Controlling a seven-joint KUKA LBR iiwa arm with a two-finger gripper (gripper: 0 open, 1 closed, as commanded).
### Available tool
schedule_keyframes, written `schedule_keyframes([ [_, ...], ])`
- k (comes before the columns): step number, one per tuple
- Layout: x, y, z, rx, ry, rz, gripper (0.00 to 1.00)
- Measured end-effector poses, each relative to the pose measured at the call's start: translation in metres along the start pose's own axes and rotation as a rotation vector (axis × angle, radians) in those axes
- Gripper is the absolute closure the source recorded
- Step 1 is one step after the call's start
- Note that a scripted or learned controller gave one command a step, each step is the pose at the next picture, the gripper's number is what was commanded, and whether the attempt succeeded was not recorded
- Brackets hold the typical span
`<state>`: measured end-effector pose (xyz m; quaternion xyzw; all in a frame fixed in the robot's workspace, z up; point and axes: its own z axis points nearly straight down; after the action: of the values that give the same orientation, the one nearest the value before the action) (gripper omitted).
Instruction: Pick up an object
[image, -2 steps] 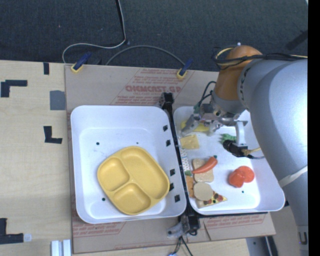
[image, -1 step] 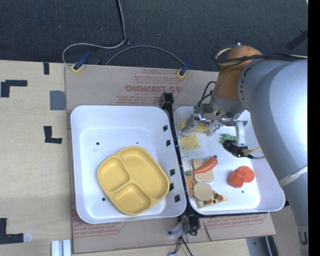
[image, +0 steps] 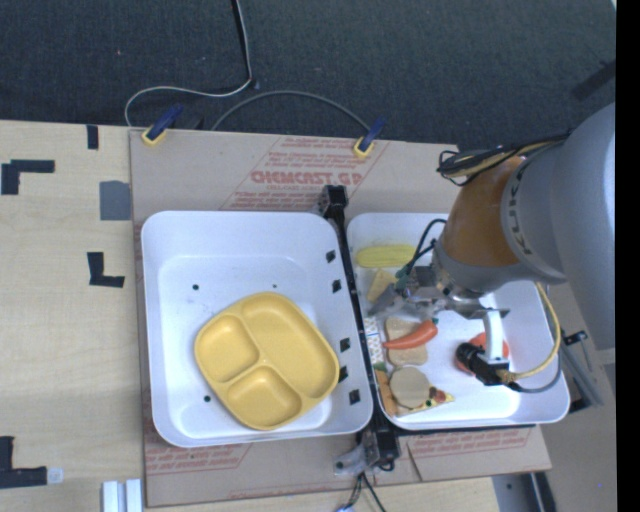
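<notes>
Two white bins sit side by side on a sheet of cardboard (image: 290, 175) laid over the bench. The left bin (image: 165, 250) holds a yellow divided tray (image: 265, 358) with three compartments, lying flat toward the near side and turned at a slant.

The right bin (image: 540, 395) holds a small cluster of toy food along its left half. At the far end lies a pale yellow piece (image: 385, 256) (corn-like, hard to tell). Nearer, a red-orange pepper (image: 411, 337) lies across a pale slice of bread (image: 402, 328). Nearer still is a round tan cookie (image: 408, 384), touching a small pizza wedge (image: 437, 397) at its right. A narrow patterned strip (image: 373, 347) lies against the bin's left wall. On the right of the cluster, apart from it, is a small orange-red piece (image: 497, 347) partly covered by a black cable fitting.

The arm (image: 560, 220) comes in from the right, its orange band above the right bin. The gripper (image: 415, 290) is low over the far-left part of the food cluster, just beyond the pepper and bread. The wrist body hides its tips; cannot tell whether they are apart or together, and nothing is seen between them.

A clamp (image: 157, 131) and another clamp (image: 368, 137) pin the far edge of the cardboard.
</notes>
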<state>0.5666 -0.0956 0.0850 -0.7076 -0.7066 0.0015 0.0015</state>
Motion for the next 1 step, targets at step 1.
schedule_keyframes([
  [1, -0.0153, -0.0461, -0.0006, -0.006, -0.001, 0.0, 0.0],
])
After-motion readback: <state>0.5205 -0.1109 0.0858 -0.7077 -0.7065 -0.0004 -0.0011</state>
